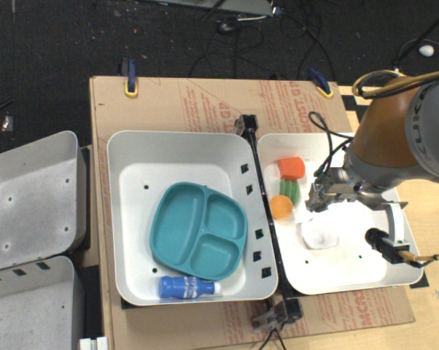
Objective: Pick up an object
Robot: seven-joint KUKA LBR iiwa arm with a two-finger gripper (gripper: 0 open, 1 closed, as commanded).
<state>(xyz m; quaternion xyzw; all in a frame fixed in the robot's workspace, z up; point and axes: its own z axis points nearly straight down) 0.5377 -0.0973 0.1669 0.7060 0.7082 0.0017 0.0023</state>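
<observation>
Claw (318, 197) hangs low over the right bin (351, 268); whether it's wide or narrow, I can't tell. Orange ball (281, 206), green piece (289, 189) and orange block (292, 168) crowd just beside it, so a descent could nudge one aside. Red print on the worktop (205, 104) is unreadable.

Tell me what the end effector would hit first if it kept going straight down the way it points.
Probably the bare floor of the right bin. The end effector hangs just right of the orange ball and green piece, above the white object; depth is unclear.
</observation>
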